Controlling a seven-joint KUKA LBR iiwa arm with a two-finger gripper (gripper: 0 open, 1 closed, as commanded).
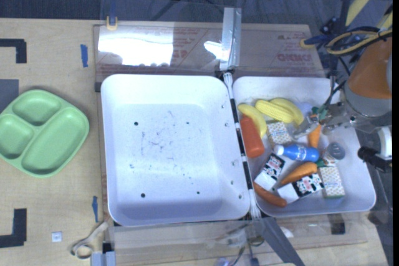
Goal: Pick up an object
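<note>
End effector (319,116) low in the right bin (365,196), beside the bananas (278,110); finger state unclear

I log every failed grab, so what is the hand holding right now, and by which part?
It cannot be told. The hand sits low in the right bin, over the pile near a small orange piece, but no object shows between its tips.

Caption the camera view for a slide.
Grey KUKA arm's two-finger gripper hovers over right white bin crowded with yellow bananas and blue bottle.
</note>
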